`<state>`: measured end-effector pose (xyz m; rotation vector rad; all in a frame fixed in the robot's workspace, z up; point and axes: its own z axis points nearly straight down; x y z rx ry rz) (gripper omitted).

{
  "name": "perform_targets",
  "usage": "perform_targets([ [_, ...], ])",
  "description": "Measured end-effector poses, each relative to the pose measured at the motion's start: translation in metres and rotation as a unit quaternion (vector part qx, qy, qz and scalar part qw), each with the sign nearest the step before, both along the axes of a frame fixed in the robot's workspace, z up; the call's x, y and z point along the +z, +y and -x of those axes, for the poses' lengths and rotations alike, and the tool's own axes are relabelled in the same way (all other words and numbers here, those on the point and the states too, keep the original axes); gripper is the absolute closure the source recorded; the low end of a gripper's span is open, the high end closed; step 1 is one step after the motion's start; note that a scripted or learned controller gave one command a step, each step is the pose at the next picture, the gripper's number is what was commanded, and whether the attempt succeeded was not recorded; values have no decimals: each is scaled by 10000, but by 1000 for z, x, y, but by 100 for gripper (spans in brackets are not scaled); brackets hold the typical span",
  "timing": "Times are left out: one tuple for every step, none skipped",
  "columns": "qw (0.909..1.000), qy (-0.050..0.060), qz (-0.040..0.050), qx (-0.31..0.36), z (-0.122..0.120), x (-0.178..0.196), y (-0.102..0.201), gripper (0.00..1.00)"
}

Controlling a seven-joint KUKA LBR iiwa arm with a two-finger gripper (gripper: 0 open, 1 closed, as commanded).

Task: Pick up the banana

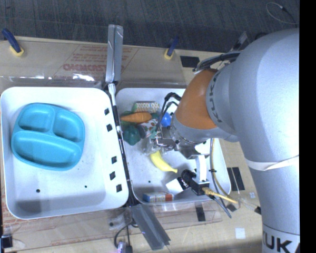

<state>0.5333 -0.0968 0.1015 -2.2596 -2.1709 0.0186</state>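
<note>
Yellow banana [162, 162] lies in the right bin [142, 186] below the fingers [157, 139] (state unclear).

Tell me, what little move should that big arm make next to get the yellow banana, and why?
Probably a short drop straight down, I'd judge. The arm's hand sits in the right white bin, just above the upper end of the curved yellow banana, which lies on the bin floor beside a dark green object and an orange carrot.

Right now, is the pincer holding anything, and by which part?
Cannot be told. The pincer sits low in the right bin just above the banana, its tips hidden by the wrist.
</note>
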Motion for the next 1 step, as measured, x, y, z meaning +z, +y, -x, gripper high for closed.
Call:
perform_targets([
  [9891,-53,4,-1474,-13,143,27,100],
])
